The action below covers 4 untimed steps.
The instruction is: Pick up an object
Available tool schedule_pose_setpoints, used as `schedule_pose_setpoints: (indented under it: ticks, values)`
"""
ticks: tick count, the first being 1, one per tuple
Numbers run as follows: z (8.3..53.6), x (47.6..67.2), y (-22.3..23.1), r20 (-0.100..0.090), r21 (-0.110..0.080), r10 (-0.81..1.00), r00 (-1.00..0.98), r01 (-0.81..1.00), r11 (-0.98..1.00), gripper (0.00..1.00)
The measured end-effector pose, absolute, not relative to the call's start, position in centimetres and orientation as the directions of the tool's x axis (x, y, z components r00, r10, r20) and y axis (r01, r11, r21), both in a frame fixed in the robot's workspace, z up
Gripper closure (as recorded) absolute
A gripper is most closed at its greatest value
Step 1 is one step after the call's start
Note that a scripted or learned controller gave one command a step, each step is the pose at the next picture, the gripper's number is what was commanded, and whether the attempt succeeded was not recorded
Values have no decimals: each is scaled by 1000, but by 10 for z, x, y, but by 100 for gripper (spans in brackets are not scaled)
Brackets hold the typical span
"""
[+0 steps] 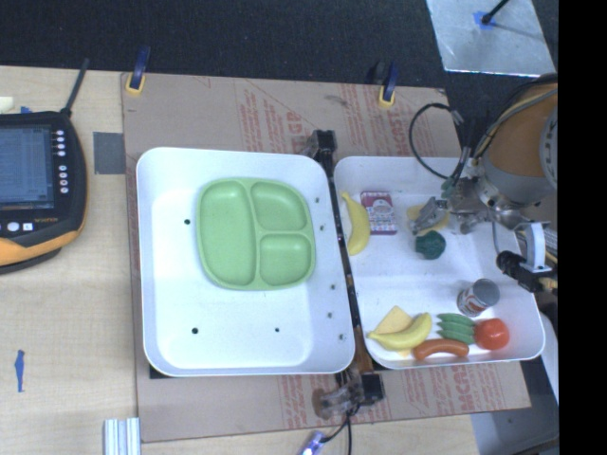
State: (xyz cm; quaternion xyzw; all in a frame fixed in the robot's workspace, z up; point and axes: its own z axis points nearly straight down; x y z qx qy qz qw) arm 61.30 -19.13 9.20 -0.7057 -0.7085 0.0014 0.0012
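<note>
I see the left bin (161,254) holding a green divided plate (254,232). My arm (526,145) reaches in from the right, bent low over the right bin (398,292), gripper (434,214) at its far middle; whether the claw is apart or together I cannot tell. Just below it sits a dark green ball (432,245). A banana (356,222) lies along the left wall.

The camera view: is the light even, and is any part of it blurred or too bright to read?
In the camera view the light is soft and even, with only faint shadows along the rims of the left bin and right bin; the green plate is sharp; the gripper region is small and slightly soft; the handheld screen looks washed out.
</note>
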Motion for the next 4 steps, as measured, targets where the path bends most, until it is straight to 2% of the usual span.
schedule_pose_setpoints:
  ticks: [1, 2, 3, 4]
  values:
    - [92, 579, -154, 0, -5, 1000, -6, 1000, 6, 0]
    - [102, 579, -155, -1, -6, 1000, -8, 1000, 8, 100]
    - [147, 601, -155, 1, -1, 1000, -3, 1000, 3, 100]
    - [213, 630, -80, 2, -1, 1000, -5, 1000, 5, 100]
